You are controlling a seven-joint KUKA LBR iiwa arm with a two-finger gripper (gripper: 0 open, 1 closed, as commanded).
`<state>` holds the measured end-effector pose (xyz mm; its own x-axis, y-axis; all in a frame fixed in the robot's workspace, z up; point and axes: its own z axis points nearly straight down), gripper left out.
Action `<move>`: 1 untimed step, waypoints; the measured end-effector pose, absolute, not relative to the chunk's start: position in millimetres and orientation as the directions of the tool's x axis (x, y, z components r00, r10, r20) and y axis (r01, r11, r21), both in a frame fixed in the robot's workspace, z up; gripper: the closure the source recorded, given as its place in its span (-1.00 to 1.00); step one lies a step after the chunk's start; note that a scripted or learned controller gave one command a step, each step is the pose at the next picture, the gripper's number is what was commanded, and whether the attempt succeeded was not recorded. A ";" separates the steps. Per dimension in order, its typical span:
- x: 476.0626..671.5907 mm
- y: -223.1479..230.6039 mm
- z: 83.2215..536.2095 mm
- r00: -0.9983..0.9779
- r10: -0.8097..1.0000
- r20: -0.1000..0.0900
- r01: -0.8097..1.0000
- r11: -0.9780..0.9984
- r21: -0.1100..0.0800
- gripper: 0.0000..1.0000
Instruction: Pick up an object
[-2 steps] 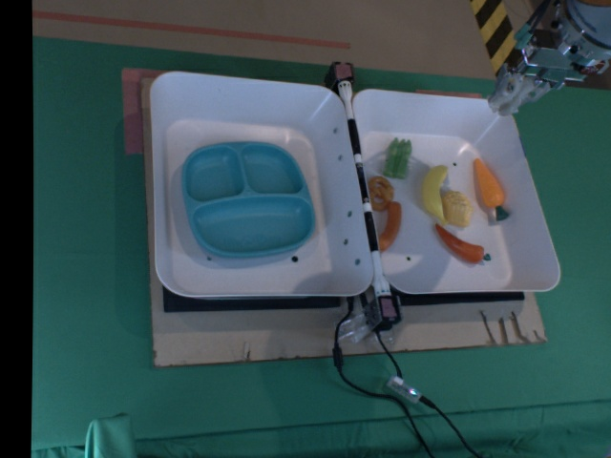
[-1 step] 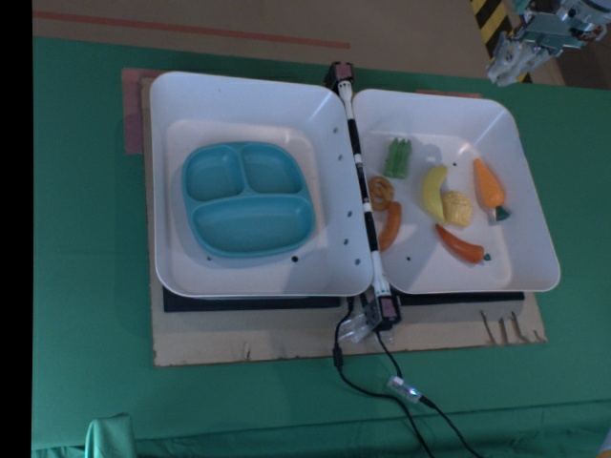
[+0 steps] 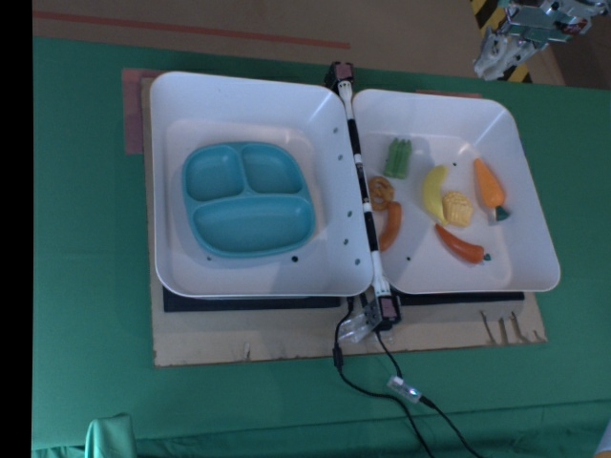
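Gripper (image 3: 504,53) hovers beyond the right bin's (image 3: 535,246) far-right corner (grip state unclear); your nearest target, the carrot (image 3: 489,187), lies lengthwise toward it.

Two white bins sit side by side on a green bench. The left bin (image 3: 172,113) holds a teal divided plate (image 3: 248,198). The right bin (image 3: 520,160) holds toy food: a banana (image 3: 434,191) touching a corn cob (image 3: 457,207), a carrot (image 3: 489,185), a green bundle (image 3: 398,156) (possibly asparagus), a pretzel (image 3: 382,192), a sausage (image 3: 390,223) and an orange chili pepper (image 3: 460,244). The gripper (image 3: 498,55) hovers beyond the right bin's far corner.
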<state>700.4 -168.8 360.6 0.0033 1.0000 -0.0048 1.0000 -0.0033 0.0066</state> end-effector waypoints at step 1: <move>691.8 -122.5 353.3 0.003 1.000 -0.002 1.000 -0.003 0.003 1.00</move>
